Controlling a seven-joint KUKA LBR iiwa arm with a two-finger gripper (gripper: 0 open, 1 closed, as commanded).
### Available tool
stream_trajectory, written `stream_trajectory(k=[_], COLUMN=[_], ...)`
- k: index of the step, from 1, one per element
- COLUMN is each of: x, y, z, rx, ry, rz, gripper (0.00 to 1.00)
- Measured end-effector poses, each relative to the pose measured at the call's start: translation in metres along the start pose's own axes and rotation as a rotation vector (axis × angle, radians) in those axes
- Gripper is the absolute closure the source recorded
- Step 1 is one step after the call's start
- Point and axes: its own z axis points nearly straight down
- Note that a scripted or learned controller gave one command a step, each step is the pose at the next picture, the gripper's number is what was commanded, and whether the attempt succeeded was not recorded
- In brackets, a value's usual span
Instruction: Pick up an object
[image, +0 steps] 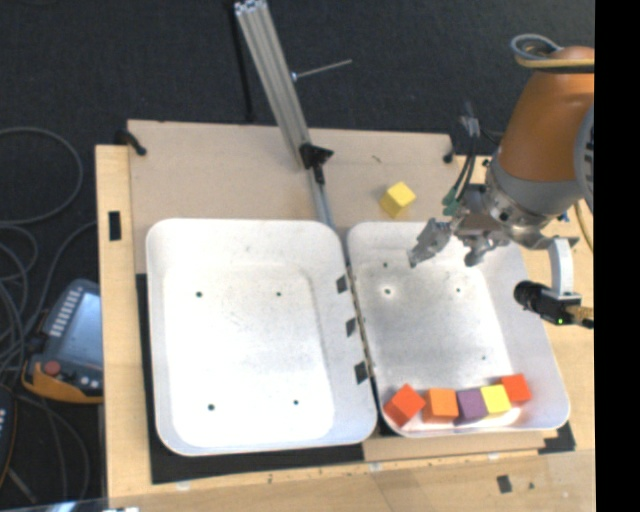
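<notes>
Grey arm (545, 130) from the right, hand (452, 247) open, empty.

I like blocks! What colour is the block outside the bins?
Yellow small cube, camera view.

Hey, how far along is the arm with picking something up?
Nothing looks picked up yet. The gripper hangs over the far end of the right bin, jaws spread with nothing between them. The row of blocks sits at the bin's near edge, and a yellow block lies on the bench. Reaching, gripping and lifting remain.
</notes>
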Motion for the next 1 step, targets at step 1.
stream_trajectory(k=[1], x=[0.0572], y=[-0.0637], z=[0.0382], rx=[0.007], ry=[0.003], rz=[-0.005], gripper=[0.0])
